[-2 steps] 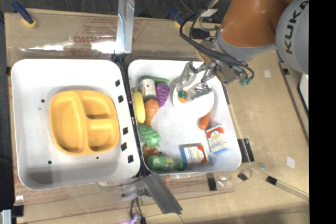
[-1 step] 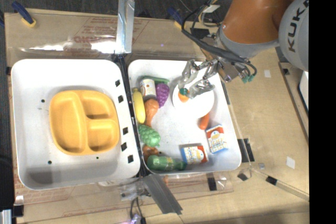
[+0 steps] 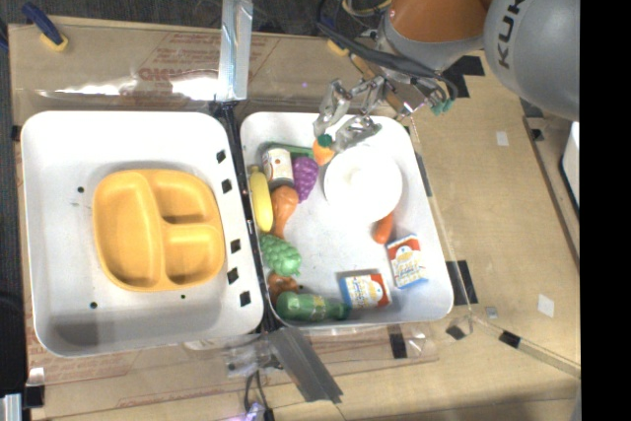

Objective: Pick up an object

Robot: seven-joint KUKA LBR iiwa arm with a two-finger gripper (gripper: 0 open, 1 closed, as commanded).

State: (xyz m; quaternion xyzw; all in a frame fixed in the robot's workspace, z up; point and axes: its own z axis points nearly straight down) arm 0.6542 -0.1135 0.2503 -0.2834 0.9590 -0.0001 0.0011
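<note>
From above, the metal two-finger hand (image 3: 345, 118) hangs over the back rim of the right white bin (image 3: 426, 212), just beside a small orange carrot (image 3: 323, 151); whether its fingers are open or closed cannot be told. A white round plate (image 3: 363, 182) fills the bin's back middle. Crowded along the left wall lie a yellow banana (image 3: 260, 200), purple grapes (image 3: 306, 177), a small labelled can (image 3: 280, 165) and green broccoli (image 3: 280, 256). Two small cartons (image 3: 406, 261) sit near the front right corner. Bare floor shows mid-bin. The left white bin (image 3: 49, 163) carries a yellow divided tray (image 3: 158, 227) with room all around it.
</note>
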